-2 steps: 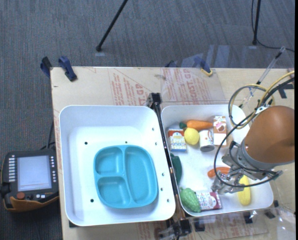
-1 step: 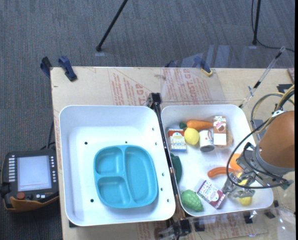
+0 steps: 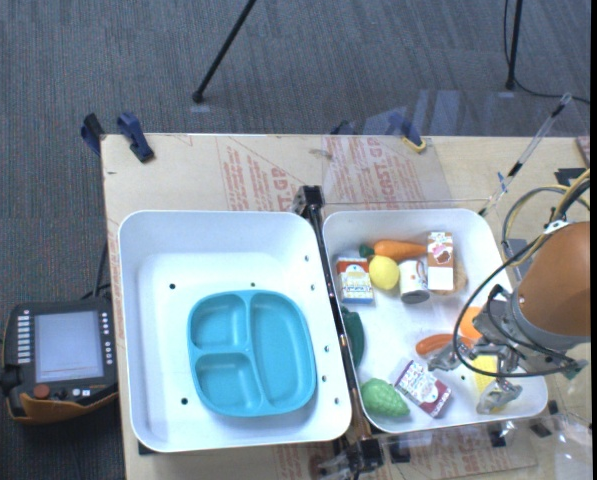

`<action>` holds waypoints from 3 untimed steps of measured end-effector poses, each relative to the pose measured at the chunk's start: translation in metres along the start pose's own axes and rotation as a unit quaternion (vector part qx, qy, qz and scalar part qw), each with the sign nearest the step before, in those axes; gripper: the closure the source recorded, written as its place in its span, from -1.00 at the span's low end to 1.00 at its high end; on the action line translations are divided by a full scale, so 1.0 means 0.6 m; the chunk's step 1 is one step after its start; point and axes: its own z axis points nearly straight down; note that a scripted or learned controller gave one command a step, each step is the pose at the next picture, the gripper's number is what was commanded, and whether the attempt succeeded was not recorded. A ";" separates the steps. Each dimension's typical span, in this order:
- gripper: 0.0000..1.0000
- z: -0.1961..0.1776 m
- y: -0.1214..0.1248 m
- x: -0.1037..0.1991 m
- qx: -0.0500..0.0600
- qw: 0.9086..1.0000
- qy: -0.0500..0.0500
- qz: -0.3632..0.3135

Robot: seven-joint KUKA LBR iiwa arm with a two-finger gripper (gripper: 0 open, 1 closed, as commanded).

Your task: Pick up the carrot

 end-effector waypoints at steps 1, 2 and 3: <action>-1.00 -0.001 -0.084 -0.063 0.001 0.991 -0.001 0.130; 1.00 -0.017 -0.083 -0.067 0.000 0.991 -0.003 0.131; 1.00 -0.097 -0.052 -0.103 0.002 0.943 -0.002 0.332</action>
